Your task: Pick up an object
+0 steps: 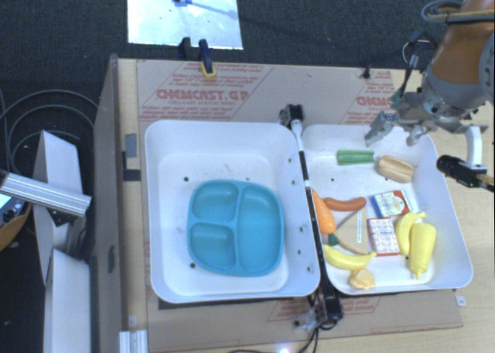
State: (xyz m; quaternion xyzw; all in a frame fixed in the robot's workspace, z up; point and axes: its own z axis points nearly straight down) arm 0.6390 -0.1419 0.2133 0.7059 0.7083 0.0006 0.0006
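Observation:
My gripper (397, 131) hovers over the far edge of the right bin (456, 262), open, with nothing between its fingers. Just in front of it lie a green cucumber (355, 157) and a tan bread roll (395, 167). Further forward in that bin are a red sausage (345, 203), an orange carrot (325, 215), two small boxes (389, 203) (383, 236), a yellow banana (348, 258), a yellow pepper (421, 248) and a small yellow piece (361, 279).
The left bin (170, 158) holds a blue sectioned plate (236, 227). A black-and-white clamp (294, 117) sits at the far end of the rim between the bins. Cardboard (232, 88) lies under both bins.

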